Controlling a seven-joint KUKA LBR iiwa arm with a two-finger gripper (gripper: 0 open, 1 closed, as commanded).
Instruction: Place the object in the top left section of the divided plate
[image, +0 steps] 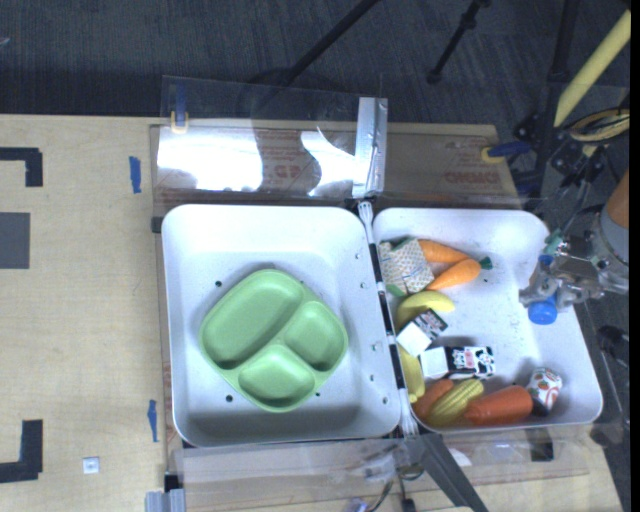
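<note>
A green divided plate lies in the middle of the left bin, with its top left section bare. My gripper hangs over the right side of the right bin, far from the plate. A small blue object sits just below the gripper; I cannot tell whether the gripper touches it. Toy food is piled along that bin's left and front sides.
In the right bin lie two orange carrots, a patterned packet, a banana, a white block, a black-and-white box, a yellow corn, a red-orange vegetable and a small ball. A clear panel stands behind the bins.
</note>
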